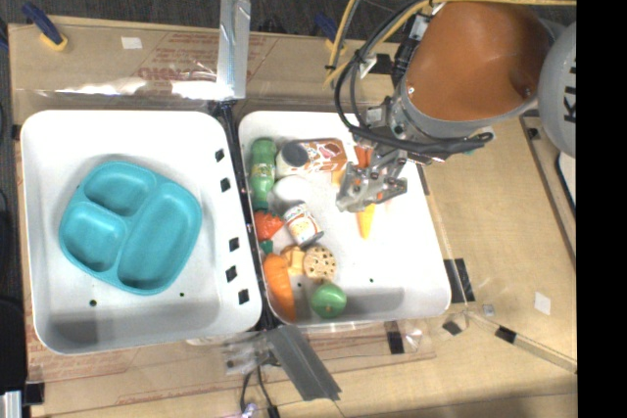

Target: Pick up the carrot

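The carrot [366, 220] is a small orange cone with a yellowish tip pointing down toward the near side of the right bin [411, 255]. My gripper [372, 189] is low over the middle of that bin, and the carrot's upper part sits between its fingers, so the gripper is shut on it. Only the tapered lower end shows below the fingertips. The big orange wrist band [470, 59] hangs above and to the right.
Along the right bin's left side lie a green vegetable [262, 169], a small jar [304, 225], a cookie [318, 261], an orange fruit [277, 277] and a green lime [329, 299]. A printed packet [321, 153] lies at the back. A teal divided plate [132, 225] fills the left bin [49, 142].
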### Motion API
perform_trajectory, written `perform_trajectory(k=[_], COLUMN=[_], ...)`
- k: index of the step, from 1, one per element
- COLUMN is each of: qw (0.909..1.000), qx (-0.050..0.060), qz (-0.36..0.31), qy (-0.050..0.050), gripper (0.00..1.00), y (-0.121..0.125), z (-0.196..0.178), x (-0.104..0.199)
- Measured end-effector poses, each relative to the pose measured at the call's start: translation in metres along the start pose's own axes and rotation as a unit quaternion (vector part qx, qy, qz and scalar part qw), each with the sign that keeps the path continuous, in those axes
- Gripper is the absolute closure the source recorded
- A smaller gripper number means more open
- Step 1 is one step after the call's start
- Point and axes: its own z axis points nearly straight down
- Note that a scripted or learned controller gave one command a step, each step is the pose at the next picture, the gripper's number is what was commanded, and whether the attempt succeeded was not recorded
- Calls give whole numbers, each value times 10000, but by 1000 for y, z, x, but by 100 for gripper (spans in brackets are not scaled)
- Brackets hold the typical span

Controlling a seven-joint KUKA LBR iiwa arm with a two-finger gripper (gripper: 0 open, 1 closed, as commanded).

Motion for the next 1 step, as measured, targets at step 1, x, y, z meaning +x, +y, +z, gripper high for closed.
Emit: perform_trajectory(k=[1], qw=[9931], qx=[-6], qz=[-1171], qy=[-6], gripper=[100], y=[-17], z=[18], x=[-48])
